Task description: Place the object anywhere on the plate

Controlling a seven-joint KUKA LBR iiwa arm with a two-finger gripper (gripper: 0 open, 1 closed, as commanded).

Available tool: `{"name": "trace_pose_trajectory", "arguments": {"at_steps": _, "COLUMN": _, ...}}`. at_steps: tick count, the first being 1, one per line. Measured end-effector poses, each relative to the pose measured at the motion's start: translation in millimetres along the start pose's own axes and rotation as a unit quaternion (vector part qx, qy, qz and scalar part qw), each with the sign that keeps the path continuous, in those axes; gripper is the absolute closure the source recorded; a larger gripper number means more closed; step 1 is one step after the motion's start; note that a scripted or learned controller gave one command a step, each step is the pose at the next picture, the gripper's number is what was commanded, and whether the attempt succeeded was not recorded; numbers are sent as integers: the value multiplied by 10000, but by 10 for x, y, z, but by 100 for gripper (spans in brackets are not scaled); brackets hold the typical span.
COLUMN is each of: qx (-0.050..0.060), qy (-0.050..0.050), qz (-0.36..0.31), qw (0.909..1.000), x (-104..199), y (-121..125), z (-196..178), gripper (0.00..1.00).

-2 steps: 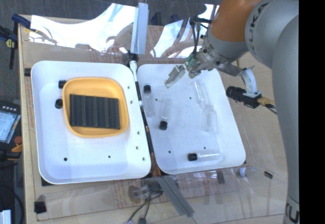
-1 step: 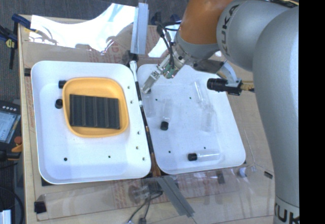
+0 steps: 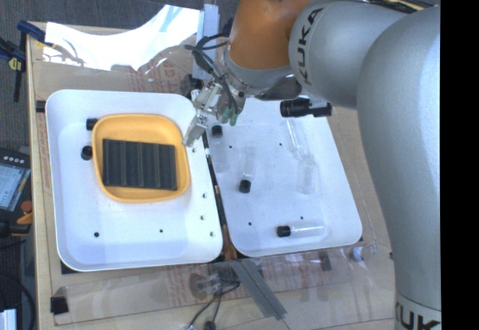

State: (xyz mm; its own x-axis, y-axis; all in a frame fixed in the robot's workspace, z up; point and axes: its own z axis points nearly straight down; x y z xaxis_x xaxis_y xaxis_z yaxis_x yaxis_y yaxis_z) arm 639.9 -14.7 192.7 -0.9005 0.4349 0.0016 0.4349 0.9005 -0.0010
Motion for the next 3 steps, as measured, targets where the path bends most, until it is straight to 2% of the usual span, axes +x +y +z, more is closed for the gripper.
{"name": "trace_pose_trajectory", "arguments": {"at_steps": 1, "qx": 7, "qy": -10, "qz": -4, "qw": 10000, "x": -16, "y": -17, "z": -108, "gripper": 100}}
{"name": "trace_pose_trajectory", "arguments": {"at_steps": 2, "qx": -4, "qy": -18, "qz": -508, "qw": 9987, "x": 74, "y": 145, "z": -569, "gripper": 100}}
{"name": "trace_pose_trajectory", "arguments": {"at_steps": 3, "qx": -3, "qy": -17, "qz": -506, "qw": 9987, "x": 74, "y": 144, "z": -569, "gripper": 0}}
